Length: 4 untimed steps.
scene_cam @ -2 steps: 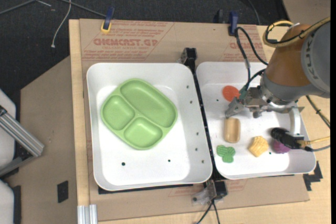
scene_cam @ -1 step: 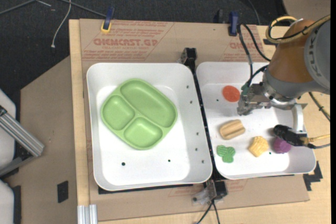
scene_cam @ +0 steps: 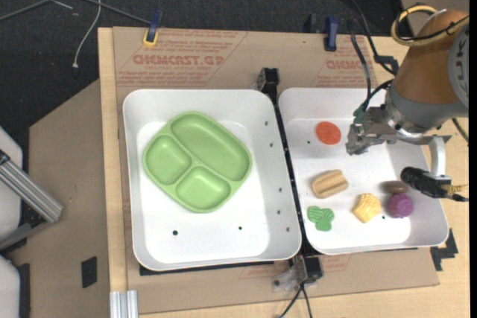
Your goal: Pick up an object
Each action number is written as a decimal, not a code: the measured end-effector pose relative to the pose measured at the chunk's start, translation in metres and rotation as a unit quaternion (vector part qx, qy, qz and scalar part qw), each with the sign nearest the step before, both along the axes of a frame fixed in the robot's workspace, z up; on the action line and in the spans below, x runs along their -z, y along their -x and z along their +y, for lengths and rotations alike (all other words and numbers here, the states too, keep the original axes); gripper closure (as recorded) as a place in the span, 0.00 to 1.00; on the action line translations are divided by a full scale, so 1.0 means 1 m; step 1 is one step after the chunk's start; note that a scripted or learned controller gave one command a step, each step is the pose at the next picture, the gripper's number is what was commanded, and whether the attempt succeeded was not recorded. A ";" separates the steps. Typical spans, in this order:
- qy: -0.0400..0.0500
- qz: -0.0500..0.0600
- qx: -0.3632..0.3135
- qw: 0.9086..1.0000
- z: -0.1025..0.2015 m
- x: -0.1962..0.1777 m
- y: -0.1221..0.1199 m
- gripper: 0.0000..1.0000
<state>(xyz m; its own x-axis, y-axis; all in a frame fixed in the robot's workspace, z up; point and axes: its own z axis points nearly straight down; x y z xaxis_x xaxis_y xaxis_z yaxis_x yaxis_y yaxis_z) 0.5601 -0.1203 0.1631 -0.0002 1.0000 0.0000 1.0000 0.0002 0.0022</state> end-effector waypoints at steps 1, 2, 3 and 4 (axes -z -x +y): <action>0.000 0.000 0.000 1.000 0.005 -0.043 -0.002 1.00; 0.000 0.000 0.000 1.000 0.005 -0.065 -0.003 1.00; -0.001 0.002 -0.003 1.000 0.063 -0.066 0.000 1.00; -0.001 0.002 -0.003 1.000 0.125 -0.059 -0.006 1.00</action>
